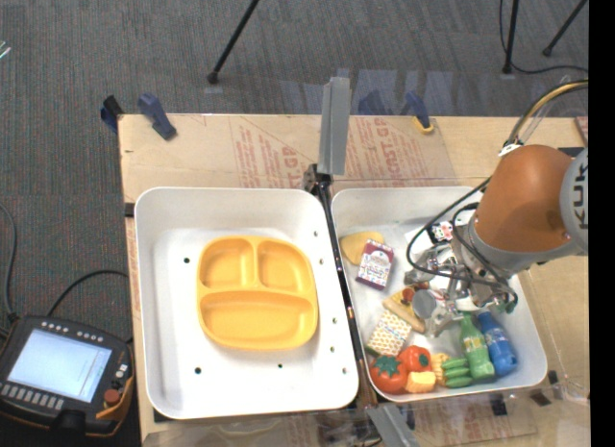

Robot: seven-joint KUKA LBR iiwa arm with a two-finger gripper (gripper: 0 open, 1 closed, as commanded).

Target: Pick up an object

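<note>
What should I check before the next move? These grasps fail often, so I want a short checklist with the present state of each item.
1. Gripper over the right bin: ok, it is low among the toys.
2. Object between the fingers: cannot tell, the wrist and cables hide them.
3. Targets within reach: ok, the green bottle, blue bottle and cracker lie close by.
4. Room around targets: not ok, the two bottles lie side by side and the tomato is packed into the pile.
5. Left bin: ok, it bears the yellow plate, away from the arm.
</note>
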